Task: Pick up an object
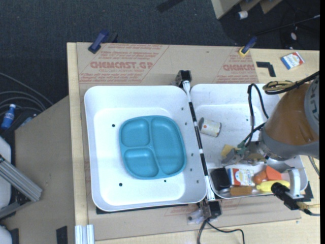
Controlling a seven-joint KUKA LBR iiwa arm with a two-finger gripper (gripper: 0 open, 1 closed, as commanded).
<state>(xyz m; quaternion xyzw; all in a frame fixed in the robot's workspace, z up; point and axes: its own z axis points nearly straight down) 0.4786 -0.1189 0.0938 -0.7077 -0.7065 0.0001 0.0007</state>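
My gripper [237, 154] hangs low over the middle of the right bin [228, 99], with the grey wrist and orange band behind it to the right. A small yellowish piece [226, 149] lies right at its left tip; whether it is gripped is unclear. Just in front of the gripper, along the bin's front wall, lies a cluster: a black block [219, 177], a white and red packet [241, 176], an orange piece [267, 174], a yellow piece [263, 187] and a brown stick [240, 190]. A small white cylinder [210, 128] lies apart, near the bin's left wall.
The left bin [101, 111] holds a blue divided plate [152, 146] at its middle. A black divider rail [194, 131] runs between the two bins. The arm's body covers the right bin's right side.
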